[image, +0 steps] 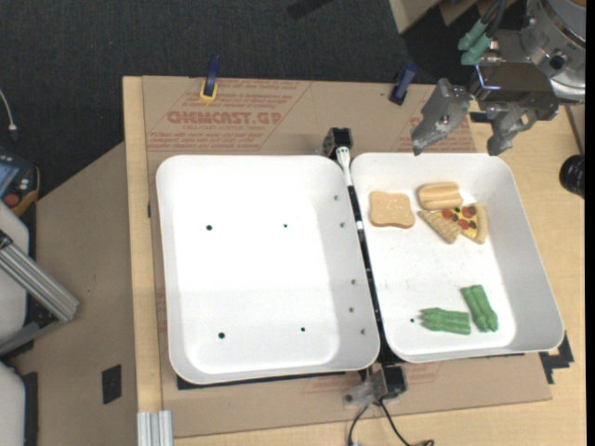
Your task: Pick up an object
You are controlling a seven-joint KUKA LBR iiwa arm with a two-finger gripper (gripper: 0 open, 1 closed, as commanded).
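gripper spread wide, holding nothing, poised over far rim of right bin. below in that bin: toast slice, hot dog touching pizza slice; two green bean pieces near front edge. left bin alongside.

The arm is cut off by the top-right corner, above the right bin. A dark object beside that bin is clipped.

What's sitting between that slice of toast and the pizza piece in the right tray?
Nothing; the camera view shows bare white tray floor between the toast and the pizza slice. The hot dog sits just above that gap.
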